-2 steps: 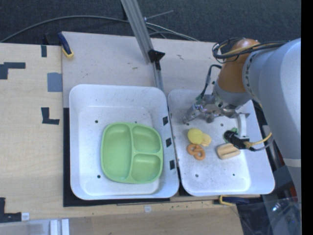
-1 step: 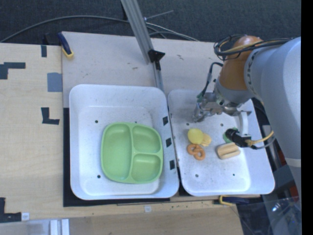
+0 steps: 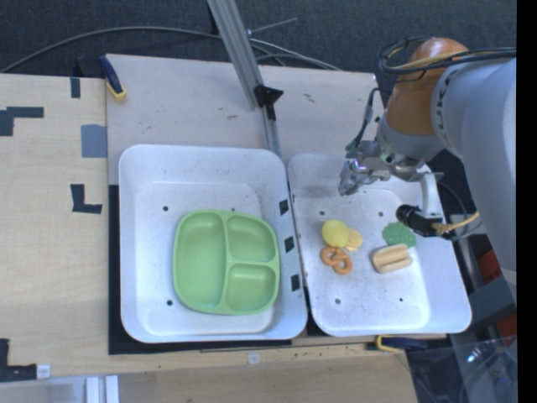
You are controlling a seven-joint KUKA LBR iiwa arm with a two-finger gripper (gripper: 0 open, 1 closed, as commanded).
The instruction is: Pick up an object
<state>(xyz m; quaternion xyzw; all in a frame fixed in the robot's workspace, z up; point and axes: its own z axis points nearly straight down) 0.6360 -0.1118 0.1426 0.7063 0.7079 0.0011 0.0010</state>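
Observation:
My gripper (image 3: 350, 183) hangs over the far part of the right bin (image 3: 369, 313), with nothing between its fingers. In front of it lie a yellow toy (image 3: 339, 234), an orange pretzel-shaped piece (image 3: 337, 260), a tan bread-like piece (image 3: 391, 259) and a small green piece (image 3: 398, 233). All of them rest on the bin floor, apart from the gripper. The fingers point down and look close together.
The left bin (image 3: 143, 225) holds a green divided plate (image 3: 226, 263). A grey metal pole (image 3: 239, 44) slants in from the top toward the gap between the bins. The arm comes in from the right over the right bin's far corner.

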